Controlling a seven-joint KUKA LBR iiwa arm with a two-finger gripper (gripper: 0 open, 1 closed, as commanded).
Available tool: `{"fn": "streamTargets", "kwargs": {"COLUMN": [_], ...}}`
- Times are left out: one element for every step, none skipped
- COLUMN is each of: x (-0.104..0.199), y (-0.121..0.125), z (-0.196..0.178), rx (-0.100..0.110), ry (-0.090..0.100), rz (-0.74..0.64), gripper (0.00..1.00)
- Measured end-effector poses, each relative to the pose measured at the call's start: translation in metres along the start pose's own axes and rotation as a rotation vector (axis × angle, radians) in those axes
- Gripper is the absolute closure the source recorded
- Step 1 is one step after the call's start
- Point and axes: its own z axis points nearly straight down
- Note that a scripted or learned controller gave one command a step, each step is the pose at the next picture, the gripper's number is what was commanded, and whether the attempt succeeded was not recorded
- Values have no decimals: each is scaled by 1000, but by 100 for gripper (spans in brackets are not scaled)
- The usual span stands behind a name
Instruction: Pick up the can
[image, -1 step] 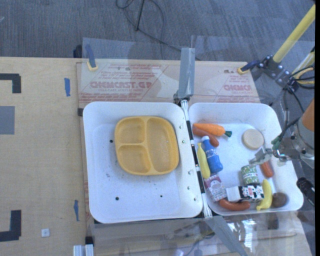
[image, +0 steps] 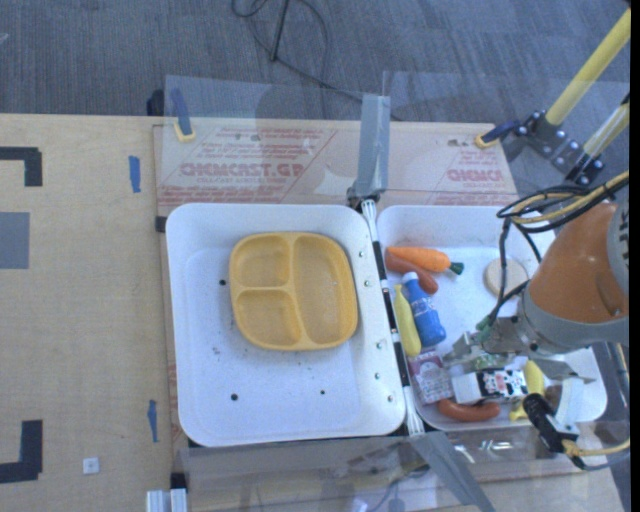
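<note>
The wooden bench (image: 80, 300) is taking up the left and middle of the frame, carrying the left bin (image: 190, 330) and the right bin (image: 440, 215) side by side. The arm (image: 580, 280) is reaching in from the right edge and is hanging low over the lower part of the right bin. A yellow divided plate (image: 293, 290) is lying flat in the left bin, well apart from the work. In the right bin a blue bottle (image: 422, 312) is lying lengthwise near the dividing wall, with a carrot (image: 418, 259) above it and a red sausage (image: 468, 409) along the bottom edge. What I am taking to be the can (image: 432, 380) is lying in the lower left corner of the right bin, just below the bottle, showing a pale red-printed label. The gripper (image: 478, 378) is sitting just to the right of it, close to or touching it, and I cannot tell how far open it is or whether it is gripping anything. To do this step well, the gripper is probably needing to centre squarely over the can's narrow width, clear of the bottle and the sausage, and to close firmly before lifting straight up, since a rounded side is likely to roll or slip away.
</note>
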Motion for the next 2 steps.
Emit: {"fn": "streamTargets", "kwargs": {"x": [-2, 73], "y": [0, 8], "z": [-9, -91], "rx": [-1, 3], "ry": [-1, 0], "rz": [5, 74], "gripper": [100, 100]}}
